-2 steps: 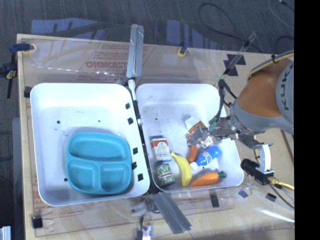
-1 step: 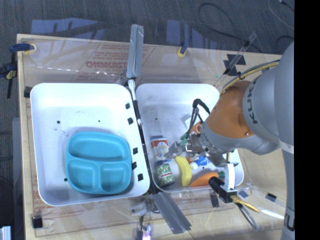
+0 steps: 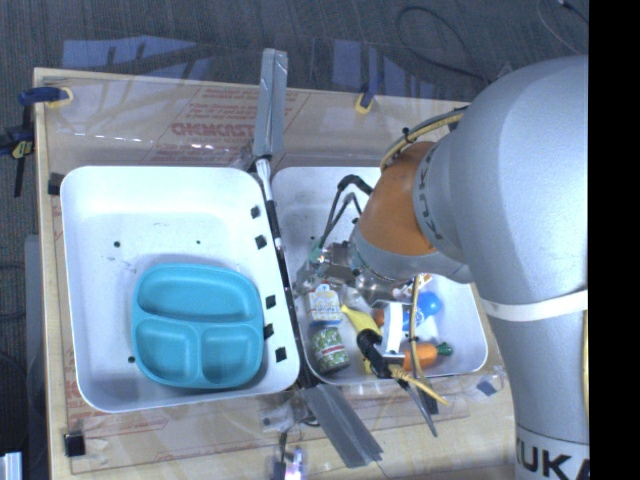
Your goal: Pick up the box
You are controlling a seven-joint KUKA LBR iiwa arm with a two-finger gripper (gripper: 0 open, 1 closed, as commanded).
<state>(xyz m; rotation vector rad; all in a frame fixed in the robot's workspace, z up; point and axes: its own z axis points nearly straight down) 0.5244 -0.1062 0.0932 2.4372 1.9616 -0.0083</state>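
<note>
Down in the right bin (image 3: 462,353), my gripper (image 3: 352,268), its state impossible to tell beneath the orange-banded wrist, hangs just beside the small box (image 3: 325,303), which lies toward the divider among clutter.

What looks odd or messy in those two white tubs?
The right bin holds a jumble of small items piled at its near end under the arm, some leaning on the rim. The left bin holds a blue tray, lying flat. Nothing looks spilled or broken.
</note>
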